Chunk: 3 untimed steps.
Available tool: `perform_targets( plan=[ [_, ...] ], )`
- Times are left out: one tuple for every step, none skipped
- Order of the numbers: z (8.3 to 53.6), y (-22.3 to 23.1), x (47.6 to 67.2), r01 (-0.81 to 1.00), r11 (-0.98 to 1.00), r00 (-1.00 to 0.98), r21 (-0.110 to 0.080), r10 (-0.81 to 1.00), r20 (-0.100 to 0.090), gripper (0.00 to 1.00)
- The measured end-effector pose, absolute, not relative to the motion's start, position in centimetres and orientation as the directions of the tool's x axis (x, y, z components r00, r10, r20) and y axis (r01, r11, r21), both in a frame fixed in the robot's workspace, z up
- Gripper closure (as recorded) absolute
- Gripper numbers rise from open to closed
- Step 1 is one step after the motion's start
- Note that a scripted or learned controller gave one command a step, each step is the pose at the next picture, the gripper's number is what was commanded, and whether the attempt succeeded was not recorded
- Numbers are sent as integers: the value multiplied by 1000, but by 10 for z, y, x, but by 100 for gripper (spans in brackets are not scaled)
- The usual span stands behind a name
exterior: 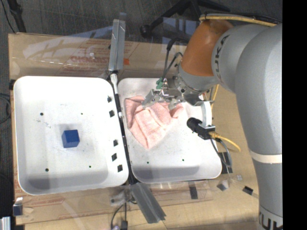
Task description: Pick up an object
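Note:
A crumpled pink cloth lies in the upper left part of the right bin. My gripper is down over the cloth's top edge, open, with one fingertip on the left and the other to the right. A fold of cloth bulges up between them, but they are not closed on it. A small blue cube sits on the floor of the left bin, far from the gripper.
The ridge between the two bins carries black clips. The arm's grey body and orange band hang over the right bin's upper right. A black fitting with a yellow cable juts over that bin's right side.

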<state>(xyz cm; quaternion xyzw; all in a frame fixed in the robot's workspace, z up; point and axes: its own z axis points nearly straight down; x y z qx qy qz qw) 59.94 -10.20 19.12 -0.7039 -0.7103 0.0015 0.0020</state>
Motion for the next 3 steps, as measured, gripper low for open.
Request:
perform_targets(
  plan=[
    [93, -121, 607, 988, 154, -154, 1, 988, 0, 0],
    [103, -121, 607, 987, 158, -158, 0, 987, 0, 100],
    [209, -85, 657, 998, 55, -55, -2, 998, 0, 100]
  ],
)
